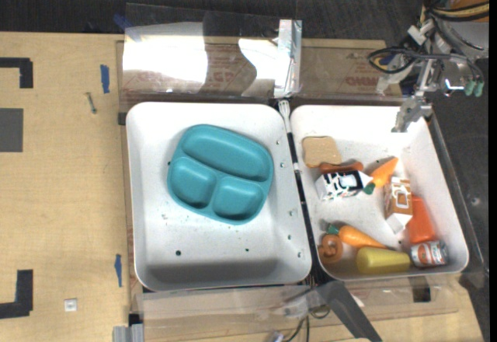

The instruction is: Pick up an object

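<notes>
Grey gripper (pixel 407 116) hovers at the right bin's (pixel 454 200) far edge; we cannot tell its state. Nothing lifted yet.

Two shallow white bins side by side: left bin (pixel 147 177), right bin (pixel 450 200). One teal three-compartment plate (pixel 220 172) in the left bin. In the right bin: one tan bread slice (pixel 321 150), one black-and-white cow-patterned item (pixel 342 183) just below the bread slice, two carrots (pixel 384 170) (pixel 359 237), one yellow bottle (pixel 382 259), one orange bottle (pixel 420 221), one small carton (pixel 398 198), one can (pixel 428 254).
</notes>
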Robot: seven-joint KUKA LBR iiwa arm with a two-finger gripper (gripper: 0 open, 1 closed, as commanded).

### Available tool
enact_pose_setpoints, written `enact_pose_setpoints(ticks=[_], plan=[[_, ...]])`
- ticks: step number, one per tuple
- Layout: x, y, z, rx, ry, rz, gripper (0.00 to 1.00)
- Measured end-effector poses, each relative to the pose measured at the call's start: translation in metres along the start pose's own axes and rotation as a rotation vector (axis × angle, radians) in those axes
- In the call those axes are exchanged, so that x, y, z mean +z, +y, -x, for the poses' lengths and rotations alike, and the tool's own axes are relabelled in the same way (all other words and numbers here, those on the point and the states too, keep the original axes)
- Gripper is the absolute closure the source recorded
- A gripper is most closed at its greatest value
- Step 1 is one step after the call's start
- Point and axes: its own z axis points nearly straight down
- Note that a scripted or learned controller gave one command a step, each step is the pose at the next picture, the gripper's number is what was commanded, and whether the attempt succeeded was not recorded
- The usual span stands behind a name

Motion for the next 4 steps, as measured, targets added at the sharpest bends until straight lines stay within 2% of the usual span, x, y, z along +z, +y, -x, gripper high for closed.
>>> enact_pose_setpoints(ticks=[1,2,3,4], plan=[[0.147,-0.003,-0.033,-0.151,0.012,0.004,0.0],[0.196,-0.039,-0.098,-0.058,-0.004,0.0,0.0],[0.196,-0.051,-0.078,-0.084,-0.007,0.004,0.0],[0.198,-0.067,-0.039,-0.138,-0.001,0.015,0.0]])
